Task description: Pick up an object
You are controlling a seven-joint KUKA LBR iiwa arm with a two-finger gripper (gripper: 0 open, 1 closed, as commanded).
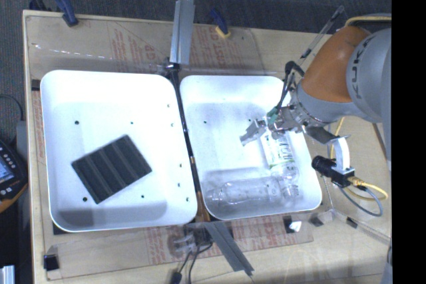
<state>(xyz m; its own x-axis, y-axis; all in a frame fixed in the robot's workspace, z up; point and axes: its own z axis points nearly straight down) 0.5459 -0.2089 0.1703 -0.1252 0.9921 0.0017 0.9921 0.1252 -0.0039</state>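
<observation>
Gripper point(261, 131) hangs over right bin point(219, 91), touching clear bottle point(279, 155).

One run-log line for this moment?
arm: over right bin | hand: low above clear bottles | left bin: black ridged pad

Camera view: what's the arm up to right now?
The grey KUKA arm has reached in from the right, and its gripper is low over the right bin. It sits by the upper end of a clear plastic bottle; a second clear bottle lies along the bin's near wall. Whether anything is gripped cannot be told from here. The left bin holds a dark ribbed flat block, untouched.
</observation>
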